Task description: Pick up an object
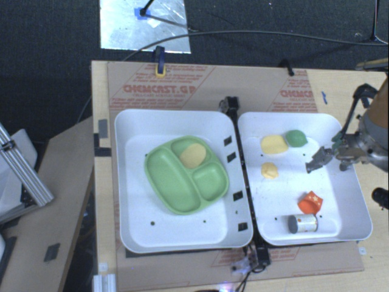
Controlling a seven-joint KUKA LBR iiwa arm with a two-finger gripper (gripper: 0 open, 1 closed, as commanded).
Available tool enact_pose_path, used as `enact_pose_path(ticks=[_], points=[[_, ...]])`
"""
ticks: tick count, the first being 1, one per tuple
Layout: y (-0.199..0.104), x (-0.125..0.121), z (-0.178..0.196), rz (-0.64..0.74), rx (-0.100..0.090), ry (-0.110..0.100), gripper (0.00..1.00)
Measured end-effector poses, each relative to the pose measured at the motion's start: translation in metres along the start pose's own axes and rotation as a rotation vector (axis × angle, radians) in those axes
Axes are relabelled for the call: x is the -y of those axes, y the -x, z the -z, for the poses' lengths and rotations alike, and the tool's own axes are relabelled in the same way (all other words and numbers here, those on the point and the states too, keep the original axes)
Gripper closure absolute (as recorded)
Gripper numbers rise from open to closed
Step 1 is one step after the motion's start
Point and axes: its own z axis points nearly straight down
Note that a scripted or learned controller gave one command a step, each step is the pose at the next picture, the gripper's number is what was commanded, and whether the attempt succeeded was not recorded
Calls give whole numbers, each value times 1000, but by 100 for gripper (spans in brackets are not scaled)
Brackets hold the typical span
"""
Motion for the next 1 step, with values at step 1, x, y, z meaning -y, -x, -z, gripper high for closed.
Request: enact_pose_path(ticks=[1], points=[[0, -3, 6, 3, 3, 12, 0]])
